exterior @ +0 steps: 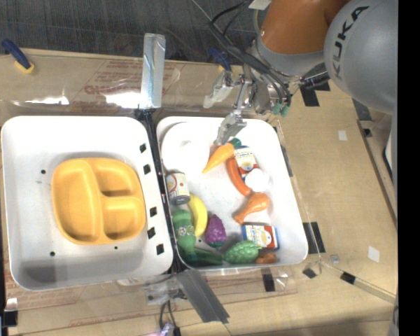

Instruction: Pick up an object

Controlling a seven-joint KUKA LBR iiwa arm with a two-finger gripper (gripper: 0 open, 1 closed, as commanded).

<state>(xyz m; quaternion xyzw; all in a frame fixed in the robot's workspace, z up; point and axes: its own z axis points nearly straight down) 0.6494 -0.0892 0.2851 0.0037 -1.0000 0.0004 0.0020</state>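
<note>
The right bin (285,187) holds several toy foods. An orange carrot (217,157) lies tilted near the bin's back, with its thick end up. My gripper (230,127) hangs just above that thick end, at or very near it; whether it touches is unclear. Right of the carrot are a small orange-labelled bottle (245,160), a red-orange sausage shape (237,179) and a white egg (258,180). A second orange piece (254,204) lies lower down.
Along the right bin's front and left lie a small can (176,185), a banana (198,214), a purple piece (215,231), green pieces (241,252) and a small carton (260,235). The left bin (21,159) holds a yellow divided tray (98,200). Cables hang behind the wrist.
</note>
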